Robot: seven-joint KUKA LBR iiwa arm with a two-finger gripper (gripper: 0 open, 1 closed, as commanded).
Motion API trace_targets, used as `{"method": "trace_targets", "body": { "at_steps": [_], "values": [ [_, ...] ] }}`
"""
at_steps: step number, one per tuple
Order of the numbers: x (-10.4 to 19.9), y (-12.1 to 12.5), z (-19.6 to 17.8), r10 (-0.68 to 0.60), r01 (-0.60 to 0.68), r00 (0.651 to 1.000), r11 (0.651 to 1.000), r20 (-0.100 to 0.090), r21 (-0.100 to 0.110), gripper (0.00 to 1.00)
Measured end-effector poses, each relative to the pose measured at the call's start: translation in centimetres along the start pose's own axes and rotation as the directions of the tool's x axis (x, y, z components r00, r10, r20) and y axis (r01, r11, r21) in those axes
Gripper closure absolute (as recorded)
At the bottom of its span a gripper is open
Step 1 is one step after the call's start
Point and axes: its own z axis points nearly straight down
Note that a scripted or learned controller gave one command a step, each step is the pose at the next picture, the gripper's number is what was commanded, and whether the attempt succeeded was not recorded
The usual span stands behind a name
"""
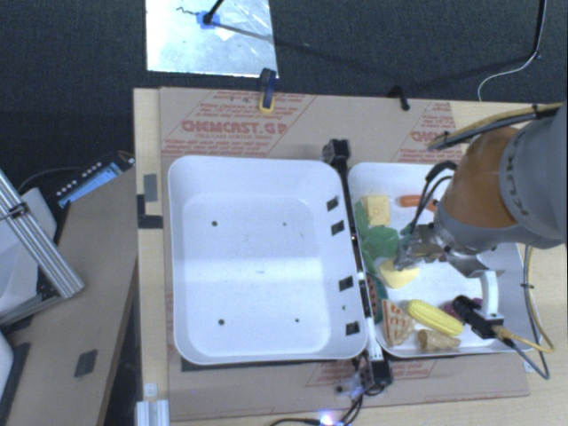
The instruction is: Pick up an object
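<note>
- Nearest the lens: left bin (257,256), at the bench's front edge. It sits flush against its twin, so anything lifted has a short hop across.
- Black clips (342,229) line the seam between the bins, probably pinning the two rims together.
- Right bin (461,340) holds every candidate: green piece (377,238), pale yellow block (379,209), yellow round piece (401,277), waffle-patterned wedge (397,322), corn cob (433,314), tan chunk (437,338), orange stick (410,201).
- They crowd the bin's left half, so a clean single pick looks awkward.
- Gripper (408,254) is down just above the yellow round piece, next to the green one, likely the target.
- Can't tell whether the pincer is open or closed; nothing visibly held.
- Arm (497,193) comes in from the right, covering much of the bin's right half.
</note>
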Motion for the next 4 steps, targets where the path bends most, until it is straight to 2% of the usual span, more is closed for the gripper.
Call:
{"method": "trace_targets", "body": {
  "at_steps": [1, 2, 3, 4],
  "values": [
    [0.6, -0.2, 1.1, 0.01, -0.01, 1.0, 1.0, 0.005, 0.001, 1.0],
    [0.7, -5.2, 1.1, 0.013, -0.013, 1.0, 1.0, 0.001, 0.008, 1.0],
    [13.1, 3.0, -9.4, -0.006, 0.006, 1.0, 1.0, -0.003, -0.012, 1.0],
    [16.1, 6.9, -12.0, 0.005, -0.005, 1.0, 1.0, 0.001, -0.002, 1.0]
  ]
}}
